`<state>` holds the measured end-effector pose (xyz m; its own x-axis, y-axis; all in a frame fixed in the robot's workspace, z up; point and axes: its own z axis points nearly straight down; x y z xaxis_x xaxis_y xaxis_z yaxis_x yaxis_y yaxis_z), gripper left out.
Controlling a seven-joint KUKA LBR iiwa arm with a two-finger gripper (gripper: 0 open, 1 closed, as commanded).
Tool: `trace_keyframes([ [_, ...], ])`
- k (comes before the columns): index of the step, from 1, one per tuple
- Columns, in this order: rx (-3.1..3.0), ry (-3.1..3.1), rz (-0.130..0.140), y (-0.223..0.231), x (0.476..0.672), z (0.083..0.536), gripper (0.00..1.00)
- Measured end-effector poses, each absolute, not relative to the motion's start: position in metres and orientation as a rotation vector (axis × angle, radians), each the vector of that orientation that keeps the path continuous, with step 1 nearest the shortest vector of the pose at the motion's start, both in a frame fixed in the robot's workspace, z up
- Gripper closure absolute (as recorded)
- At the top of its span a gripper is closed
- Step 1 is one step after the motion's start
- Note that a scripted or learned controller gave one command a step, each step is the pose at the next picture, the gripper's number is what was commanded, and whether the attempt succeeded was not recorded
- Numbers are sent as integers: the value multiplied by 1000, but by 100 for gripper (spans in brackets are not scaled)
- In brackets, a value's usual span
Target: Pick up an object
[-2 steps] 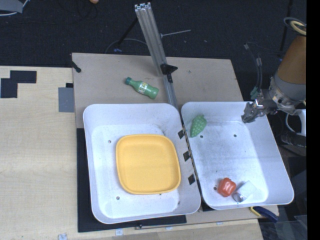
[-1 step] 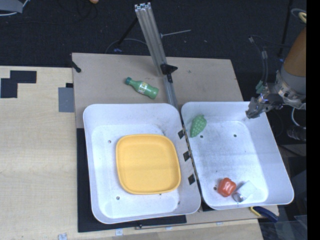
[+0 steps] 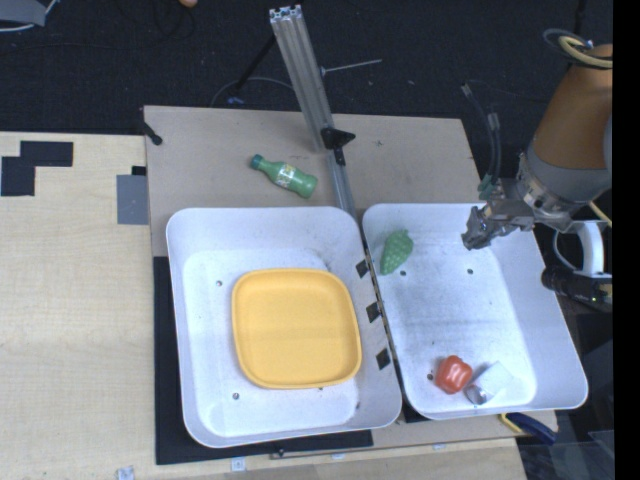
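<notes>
- Camera view, overall: you've got two white bins side by side on the tabletop (image 3: pixel 420 158). Left bin (image 3: pixel 190 268) sits mid-frame, right bin (image 3: pixel 540 348) to the right of it, their inner rims touching.
- Left bin: holds a yellow tray (image 3: pixel 296 327), lying flat, roughly centred.
- Right bin, candidates: green object (image 3: pixel 396 251) at the bin's upper left corner, close to the divider rim. Red object (image 3: pixel 453 374) at lower centre, w/ a small clear/grey item (image 3: pixel 484 384) just beside it on the right; too small to tell what that one is.
- Outside the bins: green bottle (image 3: pixel 285 176) lying on its side on the tabletop, above the left bin. A metal rail (image 3: pixel 311 78) slants down from top centre.
- Arm: comes in from upper right; end effector (image 3: pixel 484 224) hangs over the right bin's upper right area, near the back rim. Can't tell whether it's open or closed at this res; nothing visibly between it.
- Spacing: end effector is apart from the green object (which lies to its left) and well apart from the red one at the bottom.
- Step, my read: approach phase, no grasp made yet.
- Next move, my read: nearest target is the green object, so you'd need travel toward frame left, then a descent centred on it. Watch the divider rim next to it; little room on that side.
- Alt: the red object needs a longer move toward frame bottom, and its clear neighbour could get nudged or caught.
</notes>
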<state>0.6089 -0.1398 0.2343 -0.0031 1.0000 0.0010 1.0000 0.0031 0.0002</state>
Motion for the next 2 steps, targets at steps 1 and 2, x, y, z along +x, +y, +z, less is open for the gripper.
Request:
trace_keyframes([
  [1, -2217, -2225, -2, -84, 600, 243, 100],
  [2, -2218, -2223, 0, -37, 588, 232, 100],
])
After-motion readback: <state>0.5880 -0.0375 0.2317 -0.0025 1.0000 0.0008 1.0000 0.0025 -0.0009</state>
